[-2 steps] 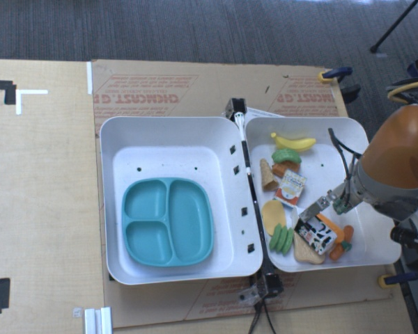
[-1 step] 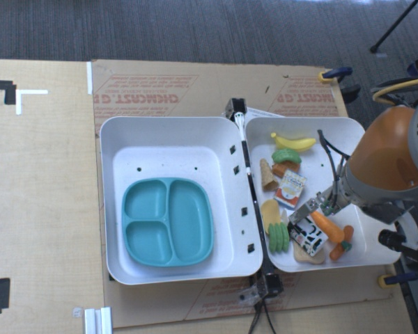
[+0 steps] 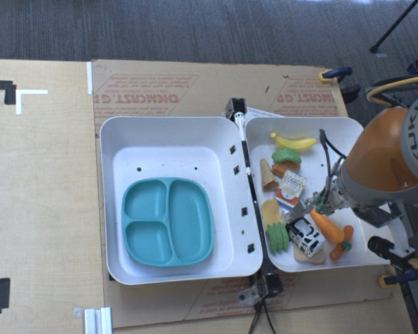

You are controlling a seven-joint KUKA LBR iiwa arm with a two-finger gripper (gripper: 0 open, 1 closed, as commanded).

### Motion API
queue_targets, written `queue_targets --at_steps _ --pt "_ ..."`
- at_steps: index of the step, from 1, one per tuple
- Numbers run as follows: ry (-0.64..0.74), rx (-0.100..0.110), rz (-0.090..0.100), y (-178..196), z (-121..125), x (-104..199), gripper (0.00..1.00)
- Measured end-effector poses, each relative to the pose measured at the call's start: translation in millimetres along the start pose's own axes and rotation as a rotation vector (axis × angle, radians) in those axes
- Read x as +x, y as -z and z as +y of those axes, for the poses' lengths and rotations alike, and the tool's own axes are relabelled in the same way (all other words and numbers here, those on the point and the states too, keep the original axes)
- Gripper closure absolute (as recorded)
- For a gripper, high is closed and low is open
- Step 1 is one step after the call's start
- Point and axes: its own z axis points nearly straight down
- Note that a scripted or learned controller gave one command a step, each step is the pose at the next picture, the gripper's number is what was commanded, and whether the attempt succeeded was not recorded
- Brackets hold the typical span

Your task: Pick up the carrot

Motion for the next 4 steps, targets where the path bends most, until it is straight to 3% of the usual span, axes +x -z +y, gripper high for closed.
queue_targets --at_steps 1,2,3,4 --pt "0.001 -0.009 0.003 10.9 5.1 0.8 1.0" --pt "0.411 0.037 0.033 -18.7 -21.5 -65.0 1.0" --pt "0.266 0.039 0.031 38.1 8.9 -5.9 1.0" --pt "0.596 0.034 0.037 -21.8 38.4 -74.9 1.0"
